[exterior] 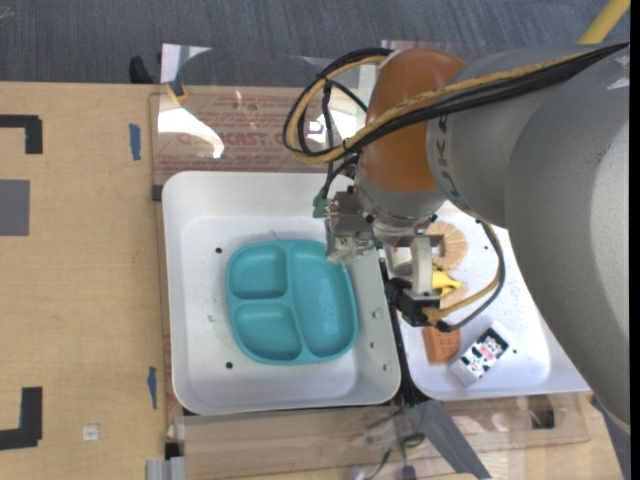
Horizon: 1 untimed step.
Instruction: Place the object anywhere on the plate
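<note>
Print on white-black box [480, 355] unreadable. In left bin [188, 288]: teal plate [292, 303]. Right of plate, in right bin [525, 338]: box, orange block [441, 343], tan disc [450, 246]. Gripper [345, 243] hovering above plate's upper-right rim; grip state indiscernible.

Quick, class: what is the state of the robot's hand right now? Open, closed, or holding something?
Hand: cannot be told from this view; it hangs over the upper right rim of the blue plate.

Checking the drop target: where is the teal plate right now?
In the camera view, the teal plate lies in the left bin, nearer its right wall, with the gripper by the plate's upper right edge.
</note>
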Each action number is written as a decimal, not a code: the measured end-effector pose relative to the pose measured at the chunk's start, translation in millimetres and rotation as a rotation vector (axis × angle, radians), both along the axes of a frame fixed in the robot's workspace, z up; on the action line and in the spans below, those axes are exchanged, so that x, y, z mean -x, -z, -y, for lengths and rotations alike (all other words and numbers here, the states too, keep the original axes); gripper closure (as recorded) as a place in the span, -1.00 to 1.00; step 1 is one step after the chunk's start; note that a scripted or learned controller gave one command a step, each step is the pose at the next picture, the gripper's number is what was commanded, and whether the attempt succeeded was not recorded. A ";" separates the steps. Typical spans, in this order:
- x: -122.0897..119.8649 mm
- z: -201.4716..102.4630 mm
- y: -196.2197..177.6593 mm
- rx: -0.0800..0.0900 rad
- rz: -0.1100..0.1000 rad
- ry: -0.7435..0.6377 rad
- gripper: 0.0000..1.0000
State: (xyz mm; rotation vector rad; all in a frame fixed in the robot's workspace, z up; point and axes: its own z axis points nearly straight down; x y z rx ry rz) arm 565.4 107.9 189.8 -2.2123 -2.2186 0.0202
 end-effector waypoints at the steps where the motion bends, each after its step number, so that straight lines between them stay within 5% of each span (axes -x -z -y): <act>1: -51.9 -0.3 -107.2 -0.005 0.024 -0.001 1.00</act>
